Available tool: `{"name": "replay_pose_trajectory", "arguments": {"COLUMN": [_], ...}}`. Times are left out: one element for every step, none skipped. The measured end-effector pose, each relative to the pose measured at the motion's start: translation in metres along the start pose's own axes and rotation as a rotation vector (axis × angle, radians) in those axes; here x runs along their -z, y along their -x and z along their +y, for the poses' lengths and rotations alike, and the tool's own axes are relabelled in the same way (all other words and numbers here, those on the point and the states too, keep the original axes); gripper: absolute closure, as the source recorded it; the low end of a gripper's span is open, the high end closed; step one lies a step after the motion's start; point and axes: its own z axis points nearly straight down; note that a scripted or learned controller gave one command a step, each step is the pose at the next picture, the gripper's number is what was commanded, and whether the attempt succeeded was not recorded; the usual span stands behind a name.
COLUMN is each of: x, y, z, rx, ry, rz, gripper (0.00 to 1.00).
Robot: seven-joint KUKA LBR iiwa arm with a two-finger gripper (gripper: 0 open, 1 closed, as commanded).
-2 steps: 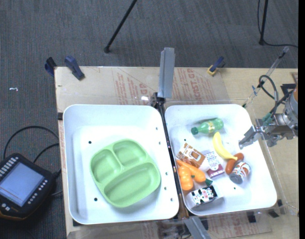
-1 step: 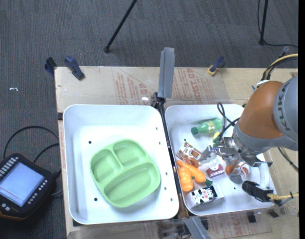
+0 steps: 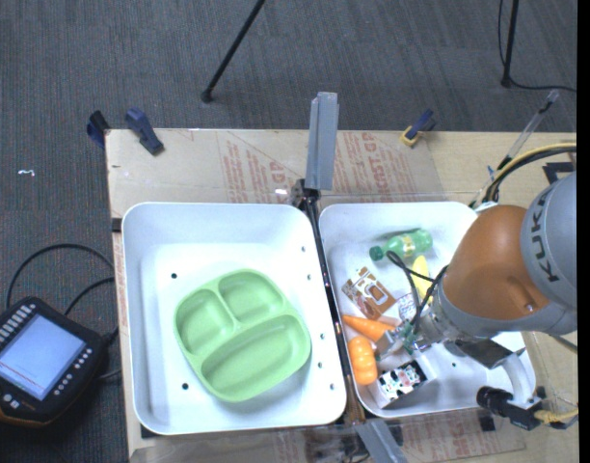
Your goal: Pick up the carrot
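The carrot (image 3: 368, 328) is an orange tapered piece lying flat in the right bin (image 3: 338, 222), near that bin's left wall, with its thick end pointing right. My gripper (image 3: 409, 341) hangs low over the bin just right of the carrot's thick end, under the grey wrist and orange band of the arm (image 3: 497, 273). The gripper's tip is at or very near the carrot's end; I cannot tell if they touch.
Around the carrot lie a rounded orange item (image 3: 362, 360), a brown snack packet (image 3: 369, 294), a green bottle (image 3: 401, 245), a yellow item (image 3: 421, 268) and a black-and-white packet (image 3: 401, 381). The left bin (image 3: 146, 258) holds a green divided plate (image 3: 241, 334).
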Motion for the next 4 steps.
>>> {"name": "replay_pose_trajectory", "arguments": {"x": [-0.0012, 0.0051, 0.0065, -0.0014], "y": [0.0025, -0.0020, 0.0031, 0.0055], "z": [-0.0026, -0.0031, -0.0037, 0.0033], "rx": [0.266, 0.267, 0.262, 0.492], "ry": [0.000, -0.007, -0.005, -0.001], "rz": [-0.001, 0.013, 0.003, 0.002], "gripper": [0.00, 1.00, 0.00, 0.00]}}
